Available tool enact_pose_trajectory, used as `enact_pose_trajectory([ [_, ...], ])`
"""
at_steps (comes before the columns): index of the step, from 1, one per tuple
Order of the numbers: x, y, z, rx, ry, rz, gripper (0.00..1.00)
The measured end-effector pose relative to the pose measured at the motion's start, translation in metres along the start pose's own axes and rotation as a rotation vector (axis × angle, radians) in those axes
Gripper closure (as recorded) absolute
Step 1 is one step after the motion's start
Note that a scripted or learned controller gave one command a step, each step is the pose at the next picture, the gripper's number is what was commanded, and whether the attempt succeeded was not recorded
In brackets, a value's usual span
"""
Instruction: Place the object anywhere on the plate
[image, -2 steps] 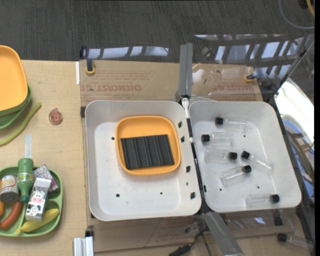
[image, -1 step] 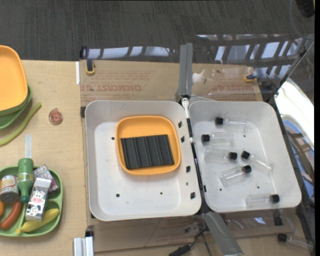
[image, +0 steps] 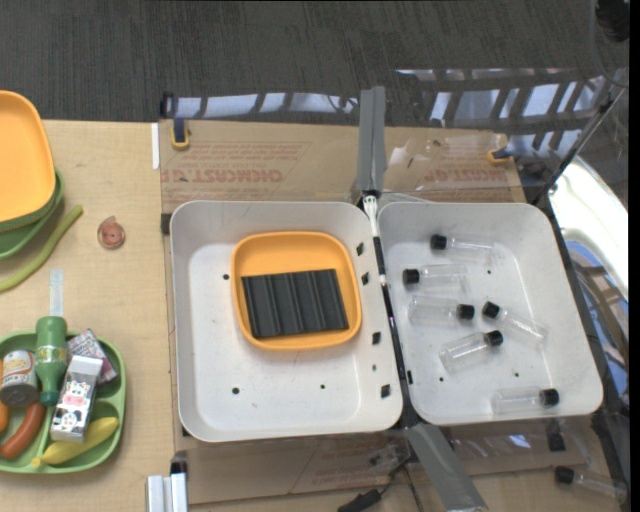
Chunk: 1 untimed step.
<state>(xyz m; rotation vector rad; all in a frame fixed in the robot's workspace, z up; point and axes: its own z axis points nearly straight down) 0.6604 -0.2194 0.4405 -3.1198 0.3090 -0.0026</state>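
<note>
Object: clear vials with black caps, about six, scattered flat in the right bin (image: 560, 300). None is on the plate. Likely pick: the vial (image: 470, 347) near mid-bin, apart from its neighbours.

Gripper state: cannot tell.

Plate (image: 248, 262): orange, in the left bin (image: 200, 330), with a black ridged mat (image: 296, 303) covering most of its floor.

Step in hand, as I judge it: pick a vial. Close across the body, not the cap, because it's slick and will roll. The arm enters from the right, so the vials lie nearer its reach and the plate beyond them, across the bin walls. Lift clear of both rims and release low over the mat, whose ridges should stop rolling.

Around: cardboard (image: 260, 170) under the bins; a green tray (image: 110, 425) of toy food on the tan bench far beyond the plate.
</note>
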Motion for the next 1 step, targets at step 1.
enact_pose_trajectory([
  [1, 0.0001, -0.0015, -0.0010, 0.000, 0.002, -0.002, 1.00],
])
